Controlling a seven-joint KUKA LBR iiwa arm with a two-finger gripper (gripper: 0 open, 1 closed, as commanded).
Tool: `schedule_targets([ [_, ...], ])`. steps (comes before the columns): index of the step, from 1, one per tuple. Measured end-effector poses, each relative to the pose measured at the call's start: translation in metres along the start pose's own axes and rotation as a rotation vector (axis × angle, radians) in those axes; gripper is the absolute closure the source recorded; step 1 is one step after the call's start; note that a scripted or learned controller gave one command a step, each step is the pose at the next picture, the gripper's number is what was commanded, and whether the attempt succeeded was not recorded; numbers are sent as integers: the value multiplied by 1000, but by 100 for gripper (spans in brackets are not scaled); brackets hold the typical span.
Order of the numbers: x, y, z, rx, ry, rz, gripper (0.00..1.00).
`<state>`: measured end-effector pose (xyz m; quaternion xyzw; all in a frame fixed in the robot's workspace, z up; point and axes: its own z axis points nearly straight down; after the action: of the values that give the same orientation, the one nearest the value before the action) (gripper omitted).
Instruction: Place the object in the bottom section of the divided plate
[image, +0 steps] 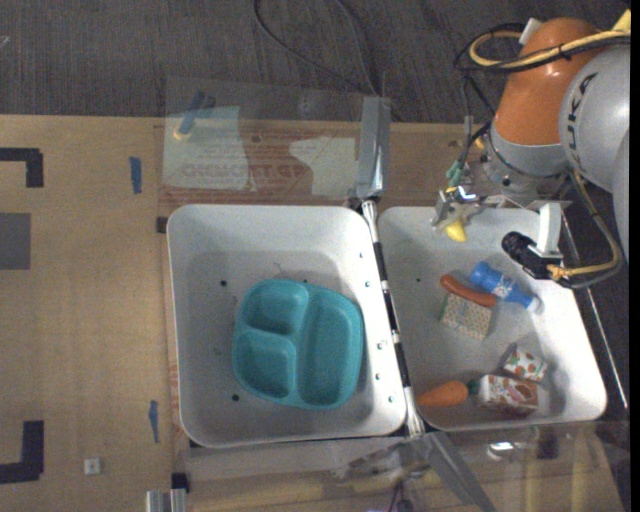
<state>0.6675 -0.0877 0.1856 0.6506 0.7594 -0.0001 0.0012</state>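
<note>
A teal divided plate (298, 343) lies in the left bin (200, 260), with two small sections on its left and one long section on its right; all three hold nothing. Over the top left corner of the right bin (580, 400) my gripper (455, 215) hangs under the orange wrist band. It is shut on a small yellow object (457, 232), which pokes out below the fingertips. The gripper is well to the right of the plate and farther back, across the wall between the bins.
The right bin holds a blue bottle (500, 285), a red-orange sausage (468, 289), a speckled beige block (467, 315), a carrot (445, 394) and two small cartons (510, 392). A black cable plug (525, 250) hangs beside the arm.
</note>
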Motion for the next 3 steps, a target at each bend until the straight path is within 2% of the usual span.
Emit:
schedule_targets([
  [1,117,-35,0,2,3,-209,100],
  [2,186,-121,-19,3,3,-393,100],
  [3,184,-121,-19,2,3,-390,0],
])
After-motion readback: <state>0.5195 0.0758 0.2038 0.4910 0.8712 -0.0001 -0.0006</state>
